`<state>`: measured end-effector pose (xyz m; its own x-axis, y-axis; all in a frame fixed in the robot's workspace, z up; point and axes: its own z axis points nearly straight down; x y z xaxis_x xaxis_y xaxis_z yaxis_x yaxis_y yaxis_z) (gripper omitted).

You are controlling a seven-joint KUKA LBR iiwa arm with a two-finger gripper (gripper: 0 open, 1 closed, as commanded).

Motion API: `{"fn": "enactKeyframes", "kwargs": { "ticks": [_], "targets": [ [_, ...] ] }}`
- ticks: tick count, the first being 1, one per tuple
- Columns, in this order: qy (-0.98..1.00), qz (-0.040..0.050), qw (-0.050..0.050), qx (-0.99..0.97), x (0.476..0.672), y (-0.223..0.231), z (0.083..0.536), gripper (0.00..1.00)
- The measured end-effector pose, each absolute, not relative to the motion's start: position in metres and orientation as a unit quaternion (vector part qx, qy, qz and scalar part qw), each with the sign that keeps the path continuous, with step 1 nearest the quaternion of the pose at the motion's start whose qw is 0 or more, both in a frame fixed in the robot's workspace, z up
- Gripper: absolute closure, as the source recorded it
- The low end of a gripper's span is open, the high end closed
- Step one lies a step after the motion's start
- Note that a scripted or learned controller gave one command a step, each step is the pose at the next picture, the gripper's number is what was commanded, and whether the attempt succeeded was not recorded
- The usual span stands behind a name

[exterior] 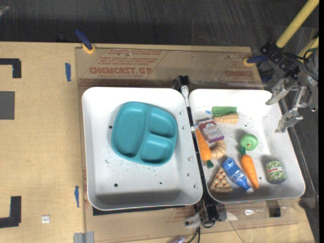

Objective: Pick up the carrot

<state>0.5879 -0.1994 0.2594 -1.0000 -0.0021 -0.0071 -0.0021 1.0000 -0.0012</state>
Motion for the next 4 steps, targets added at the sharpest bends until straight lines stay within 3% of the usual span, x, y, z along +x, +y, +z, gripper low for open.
{"fn": "enactKeyframes", "kwargs": {
  "ticks": [1, 2, 3, 4],
  "targets": [
    [0.994, 0.0008, 0.000, -0.107, 0.508, -0.166, 0.193, 0.00],
    [0.982, -0.0020, 0.005, -0.191, 0.500, -0.174, 0.097, 0.00],
    [0.959, -0.0053, 0.007, -0.282, 0.494, -0.161, 0.091, 0.00],
    [0.904, -0.0011, 0.010, -0.427, 0.495, -0.188, 0.090, 0.00]
  ]
}}
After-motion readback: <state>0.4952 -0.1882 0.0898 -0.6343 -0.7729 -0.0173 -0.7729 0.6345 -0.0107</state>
